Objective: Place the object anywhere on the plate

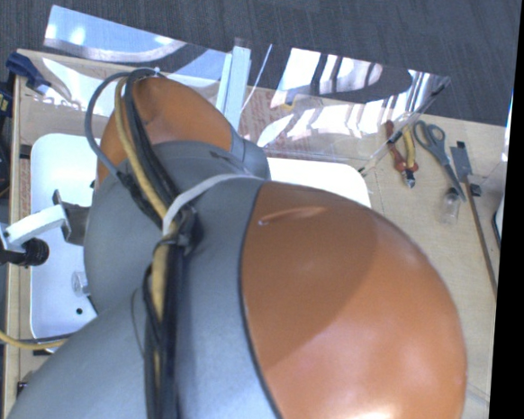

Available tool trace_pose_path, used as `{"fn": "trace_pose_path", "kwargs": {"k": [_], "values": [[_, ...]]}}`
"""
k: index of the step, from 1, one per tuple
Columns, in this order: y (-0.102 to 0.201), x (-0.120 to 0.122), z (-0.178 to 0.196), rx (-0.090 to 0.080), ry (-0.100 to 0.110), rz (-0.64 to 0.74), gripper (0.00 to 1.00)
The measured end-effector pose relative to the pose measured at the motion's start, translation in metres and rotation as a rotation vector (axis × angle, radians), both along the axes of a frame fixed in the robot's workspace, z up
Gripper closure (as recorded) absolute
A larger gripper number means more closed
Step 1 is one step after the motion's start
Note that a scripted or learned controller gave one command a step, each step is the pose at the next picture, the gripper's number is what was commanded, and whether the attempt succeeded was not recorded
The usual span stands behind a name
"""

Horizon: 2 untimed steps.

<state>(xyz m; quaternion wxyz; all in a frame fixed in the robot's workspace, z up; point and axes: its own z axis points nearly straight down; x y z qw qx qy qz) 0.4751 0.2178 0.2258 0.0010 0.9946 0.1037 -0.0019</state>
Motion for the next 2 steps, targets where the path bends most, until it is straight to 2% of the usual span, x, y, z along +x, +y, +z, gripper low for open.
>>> {"fn": "trace_pose_path", "kwargs": {"k": [1,2], "values": [[-0.001,0.001,0.0,0.0,-0.001,-0.002,0.0],[0.002,0.02,0.037,0.003,0.002,0.212,0.0]]}}
